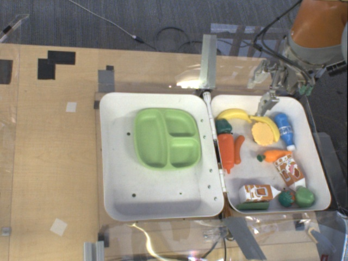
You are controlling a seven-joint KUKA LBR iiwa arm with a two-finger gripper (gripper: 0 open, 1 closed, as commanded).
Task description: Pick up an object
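Observation:
My gripper [270,94] hangs over the back edge of the right bin [318,162], just above a banana [235,115] and a round yellow piece [265,132]. Nothing shows in its grasp. A blue bottle [284,128] lies to the right of the yellow piece. Nearer the divider are a dark green item [223,126] and a long red-orange piece [226,152]. Toward the front lie a small carrot [274,156], a brown-and-white packet [291,171], a small carton [256,194] and a green lime-like fruit [305,196].
The left bin [117,189] holds a green divided plate [166,137] at its middle. A metal post [209,58] stands behind the divider between the bins. Cables run from the arm [318,20] at the top right.

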